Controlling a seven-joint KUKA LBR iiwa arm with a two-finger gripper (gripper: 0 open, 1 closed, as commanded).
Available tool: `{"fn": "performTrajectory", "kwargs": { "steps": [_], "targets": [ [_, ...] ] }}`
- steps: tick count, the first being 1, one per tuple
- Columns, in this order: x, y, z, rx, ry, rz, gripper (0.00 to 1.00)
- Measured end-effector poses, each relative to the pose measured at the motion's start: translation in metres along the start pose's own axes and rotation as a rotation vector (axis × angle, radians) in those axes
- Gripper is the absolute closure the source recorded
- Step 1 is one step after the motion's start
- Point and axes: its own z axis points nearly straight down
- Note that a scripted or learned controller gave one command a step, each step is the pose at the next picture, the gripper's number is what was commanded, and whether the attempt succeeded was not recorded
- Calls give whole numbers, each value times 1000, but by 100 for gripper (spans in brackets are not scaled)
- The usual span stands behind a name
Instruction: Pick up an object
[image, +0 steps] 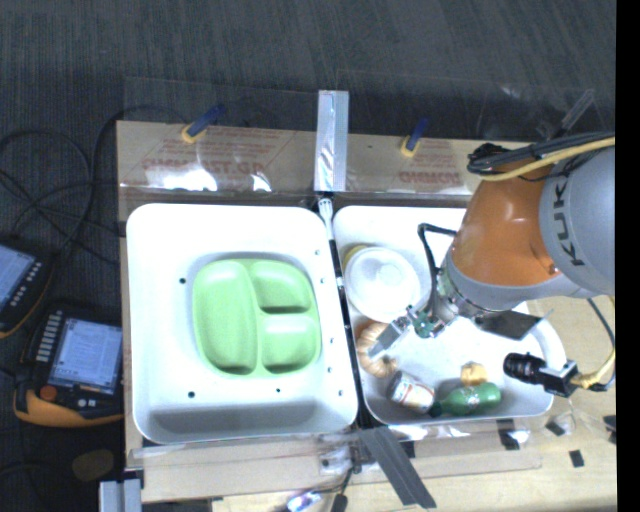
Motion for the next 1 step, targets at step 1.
{"fn": "performTrajectory", "kwargs": {
  "steps": [1],
  "targets": [
    [-48, -40, 67, 0, 1, 37, 0]
  ]
}}
